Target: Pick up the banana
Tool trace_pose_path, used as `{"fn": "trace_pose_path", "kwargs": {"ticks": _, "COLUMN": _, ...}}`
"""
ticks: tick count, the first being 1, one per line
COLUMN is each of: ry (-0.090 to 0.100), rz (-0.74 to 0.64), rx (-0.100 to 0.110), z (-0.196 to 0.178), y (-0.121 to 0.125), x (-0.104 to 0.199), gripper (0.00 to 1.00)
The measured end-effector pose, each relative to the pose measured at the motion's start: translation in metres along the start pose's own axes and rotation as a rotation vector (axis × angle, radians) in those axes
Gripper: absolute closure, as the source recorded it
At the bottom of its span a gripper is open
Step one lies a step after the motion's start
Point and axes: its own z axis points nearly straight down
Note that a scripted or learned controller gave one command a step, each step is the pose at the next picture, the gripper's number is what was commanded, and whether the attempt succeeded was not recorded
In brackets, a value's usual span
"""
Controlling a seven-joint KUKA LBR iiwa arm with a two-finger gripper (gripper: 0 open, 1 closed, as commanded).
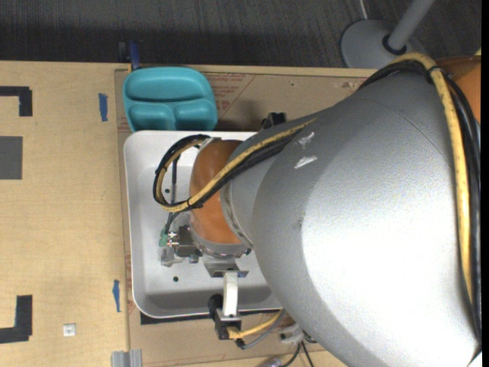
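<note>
The banana is the object of this attempt, but where it lies I cannot tell. My own arm [344, 220] spreads grey and broad across the middle and right of the scene and covers whatever sits beneath it. My pincer [182, 249] hangs low over the white bin [141, 205], toward the bin's near right part, directly under the orange band [208, 197] at my wrist. Seen from above, its metal body points down at the bin floor, and whether it is apart, together or clamped on anything I cannot tell. The strip of bin floor that shows along the left wall and the near left corner is plain white. Just past the bin's far edge, close enough that I cannot say whether they touch, a teal tray [170, 98] with moulded hollows sits on the bench [61, 205]. The bench is a tan board marked with short strips of blue tape [103, 107] and angled pieces of black tape [19, 102] toward its left side. Beyond the bench runs dark carpet [191, 14]. At upper right the round grey foot of a stand [367, 43] rests on that carpet, its pole slanting away to the top right corner.
</note>
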Motion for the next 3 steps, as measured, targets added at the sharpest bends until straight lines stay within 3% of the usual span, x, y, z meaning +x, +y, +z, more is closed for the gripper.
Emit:
{"fn": "trace_pose_path", "kwargs": {"ticks": 1, "ry": 0.004, "rz": 0.000, "rx": -0.001, "z": -0.010, "y": 0.000, "x": 0.002, "gripper": 1.00}}
{"fn": "trace_pose_path", "kwargs": {"ticks": 2, "ry": 0.005, "rz": 0.563, "rx": 0.000, "z": -0.002, "y": 0.032, "x": 0.004, "gripper": 1.00}}
{"fn": "trace_pose_path", "kwargs": {"ticks": 3, "ry": 0.002, "rz": 0.566, "rx": -0.001, "z": 0.000, "y": 0.032, "x": 0.003, "gripper": 0.00}}
